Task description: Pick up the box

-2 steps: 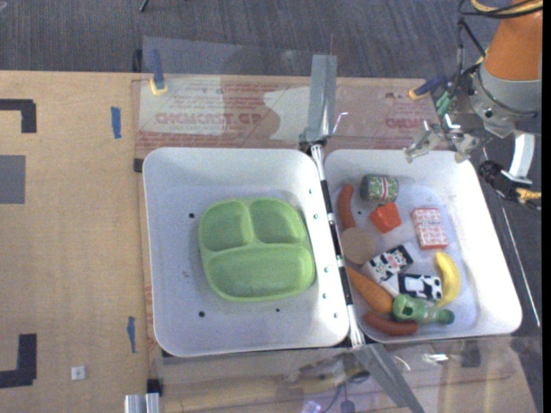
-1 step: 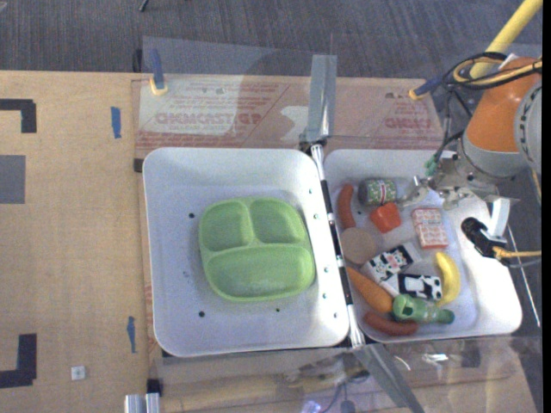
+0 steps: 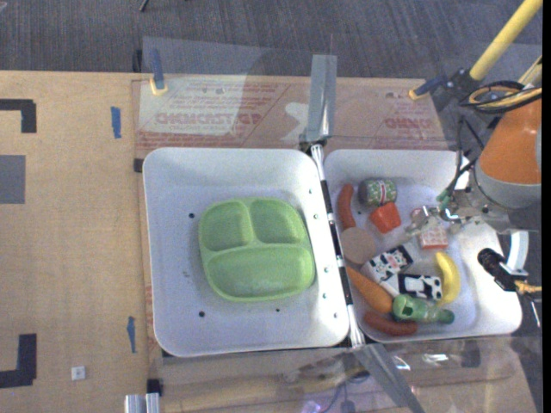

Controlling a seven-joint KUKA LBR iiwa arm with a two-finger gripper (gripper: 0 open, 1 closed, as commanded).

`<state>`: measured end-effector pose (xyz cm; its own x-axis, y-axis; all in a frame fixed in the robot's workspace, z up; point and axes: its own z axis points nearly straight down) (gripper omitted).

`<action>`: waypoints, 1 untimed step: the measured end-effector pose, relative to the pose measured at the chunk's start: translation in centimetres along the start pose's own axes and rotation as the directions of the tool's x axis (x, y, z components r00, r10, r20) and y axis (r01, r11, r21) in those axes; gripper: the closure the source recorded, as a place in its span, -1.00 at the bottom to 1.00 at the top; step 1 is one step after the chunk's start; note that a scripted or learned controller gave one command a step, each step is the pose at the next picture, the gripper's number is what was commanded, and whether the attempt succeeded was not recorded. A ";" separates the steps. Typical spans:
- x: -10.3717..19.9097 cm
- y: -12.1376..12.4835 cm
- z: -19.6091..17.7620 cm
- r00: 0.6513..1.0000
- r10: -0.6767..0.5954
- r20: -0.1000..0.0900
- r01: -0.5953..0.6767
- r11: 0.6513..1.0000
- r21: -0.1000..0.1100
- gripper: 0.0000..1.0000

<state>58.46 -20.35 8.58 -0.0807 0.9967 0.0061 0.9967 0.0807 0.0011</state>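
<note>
The box (image 3: 390,262) lies mid right bin (image 3: 508,317), crowded by the banana (image 3: 447,276) and carrot (image 3: 370,289). The gripper (image 3: 441,222) hovers beside it; whether its fingers are open, I cannot tell. It may snag a neighbour instead.

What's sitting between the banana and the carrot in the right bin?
In the camera view, the black-and-white box lies between the banana and the carrot.

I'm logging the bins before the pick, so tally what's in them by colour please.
Green: 3, divided plate, round can, bottle
Red: 3, sausages, cup
Orange: 1, carrot
Yellow: 1, banana
Black-and-white: 2, boxes
Total: 10
</note>
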 end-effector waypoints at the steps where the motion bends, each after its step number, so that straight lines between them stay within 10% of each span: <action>1: -0.3 -0.1 -0.8 1.000 0.004 0.004 -0.004 1.000 0.001 1.00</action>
<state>58.39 -20.63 9.35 -0.0770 0.9970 0.0023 0.9970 0.0770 -0.0003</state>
